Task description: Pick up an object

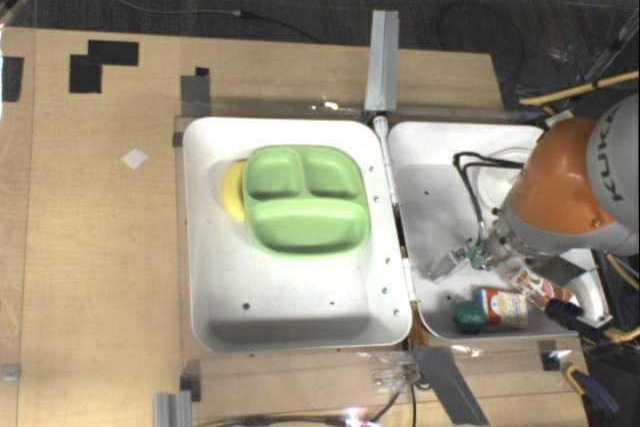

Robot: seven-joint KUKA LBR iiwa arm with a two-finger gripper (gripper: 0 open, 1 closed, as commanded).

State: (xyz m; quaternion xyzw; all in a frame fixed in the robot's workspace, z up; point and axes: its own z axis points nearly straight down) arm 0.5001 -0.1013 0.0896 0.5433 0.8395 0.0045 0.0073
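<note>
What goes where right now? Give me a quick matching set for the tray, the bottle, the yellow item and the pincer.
Things:
1. green divided tray
2. small bottle with green cap
3. yellow object
4. pincer

Places:
A. tucked under the tray's left edge
B. lying near the right bin's front wall
C. middle of the left bin
D. low in the right bin, above the bottle

Pairs: 1-C, 2-B, 3-A, 4-D

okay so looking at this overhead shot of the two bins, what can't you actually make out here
- Gripper, camera view: small and blurred against the right bin; what it does cannot be read.
- Yellow object, left bin: mostly hidden under the green divided tray, so its shape is unclear.
- Bottle with a green cap: label too small to read.
- Right bin's far side: covered by the arm.
</note>
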